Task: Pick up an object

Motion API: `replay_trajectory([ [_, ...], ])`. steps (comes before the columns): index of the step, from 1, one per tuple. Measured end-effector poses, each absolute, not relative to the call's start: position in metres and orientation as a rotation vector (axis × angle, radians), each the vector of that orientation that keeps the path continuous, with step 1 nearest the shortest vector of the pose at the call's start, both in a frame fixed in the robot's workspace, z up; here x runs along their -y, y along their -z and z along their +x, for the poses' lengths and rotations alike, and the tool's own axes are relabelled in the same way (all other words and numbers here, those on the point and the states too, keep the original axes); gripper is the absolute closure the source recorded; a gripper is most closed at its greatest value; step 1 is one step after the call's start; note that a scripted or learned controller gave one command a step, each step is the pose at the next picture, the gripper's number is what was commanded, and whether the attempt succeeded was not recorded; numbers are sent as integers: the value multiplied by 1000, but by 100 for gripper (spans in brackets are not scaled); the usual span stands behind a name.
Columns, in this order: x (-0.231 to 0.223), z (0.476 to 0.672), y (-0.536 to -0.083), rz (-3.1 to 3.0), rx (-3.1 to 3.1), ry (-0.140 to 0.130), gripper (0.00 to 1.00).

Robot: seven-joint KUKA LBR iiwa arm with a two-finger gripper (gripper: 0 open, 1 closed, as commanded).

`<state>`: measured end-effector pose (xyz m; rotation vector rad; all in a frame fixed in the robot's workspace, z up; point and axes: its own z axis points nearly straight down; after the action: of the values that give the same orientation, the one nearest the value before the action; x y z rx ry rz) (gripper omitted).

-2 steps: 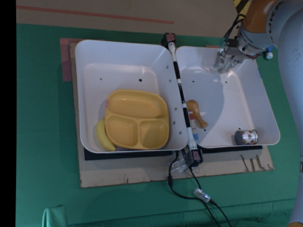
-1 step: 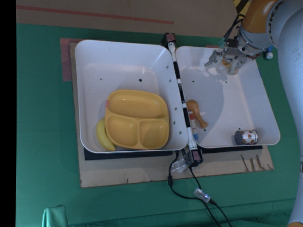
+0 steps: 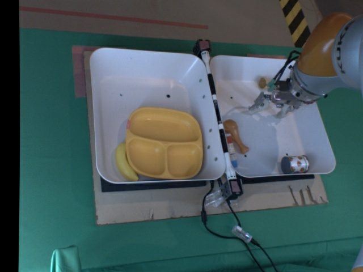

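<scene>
Now, look at the two white bins side by side on your bench [image 3: 51, 152], which is covered in green cloth with a sheet of brown cardboard [image 3: 142, 208] under the bins. The left bin [image 3: 142, 75] holds a yellow divided plate [image 3: 164, 143] with three compartments, smooth plastic with rounded corners, and a yellow banana [image 3: 125, 162] lying just beside the plate's left edge, against the bin's front wall. The right bin [image 3: 315, 137] holds a brown, pear-like wooden piece [image 3: 235, 136] with a rounded head and a narrower stem, lying near the bin's left wall; a small cylindrical can [image 3: 295, 164] with a patterned label, on its side in the front right corner; and a small tan lump [image 3: 262, 83] near the back wall. Your hand [image 3: 271, 107] hovers over the middle of the right bin with its fingers spread apart and nothing between them, well apart from the wooden piece and the can. A black-and-white strip [image 3: 218, 118] runs along the seam between the bins.
</scene>
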<state>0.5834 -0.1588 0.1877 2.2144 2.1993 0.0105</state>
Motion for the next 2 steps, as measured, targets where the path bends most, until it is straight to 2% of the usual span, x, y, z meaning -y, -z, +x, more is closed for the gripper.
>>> replay_trajectory([
  [1, 153, 623, -187, 2212, -2203, -12, 0],
  [2, 143, 576, -188, 2214, -2198, -11, 0],
])
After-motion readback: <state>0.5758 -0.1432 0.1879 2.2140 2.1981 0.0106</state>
